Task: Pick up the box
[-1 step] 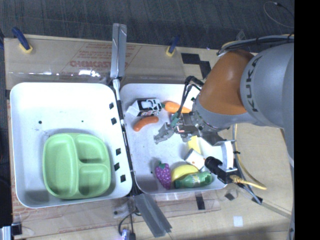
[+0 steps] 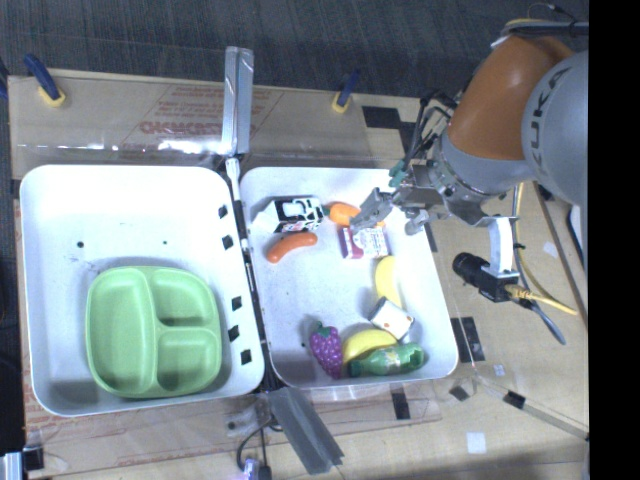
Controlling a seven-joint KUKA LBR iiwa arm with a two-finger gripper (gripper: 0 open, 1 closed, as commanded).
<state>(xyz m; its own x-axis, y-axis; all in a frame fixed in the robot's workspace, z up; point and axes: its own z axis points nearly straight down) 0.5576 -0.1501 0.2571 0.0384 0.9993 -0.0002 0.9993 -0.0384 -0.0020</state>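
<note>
1. Camera view: the end effector (image 2: 385, 211) hung over the upper right of the right bin (image 2: 300, 368), and whether it was spread or closed I couldn't tell from up here

2. Which item was the box? My best guess was the small carton with the pink-purple side (image 2: 362, 240), lying just below the end effector in that bin's upper half; contact between the two couldn't be judged

3. A second candidate, a small white box with a dark corner (image 2: 391, 318), sat lower down, touching the banana (image 2: 386, 279)

4. Handling call: either box looked like light, stiff card with smooth printed faces, likely to skid or tip if nudged; pinching across the two narrow flat sides seemed the safest hold

5. Count, right bin: one black-and-white toy car (image 2: 297, 209), one small orange piece (image 2: 343, 211), one sausage-shaped orange piece (image 2: 290, 246), one banana, one bunch of purple grapes (image 2: 325, 349), one yellow lemon-like fruit (image 2: 367, 342), one green vegetable (image 2: 388, 360), two box-like items

6. Left bin (image 2: 60, 193): one green divided tray (image 2: 155, 333)

7. Two bins on the table (image 2: 330, 103)
</note>
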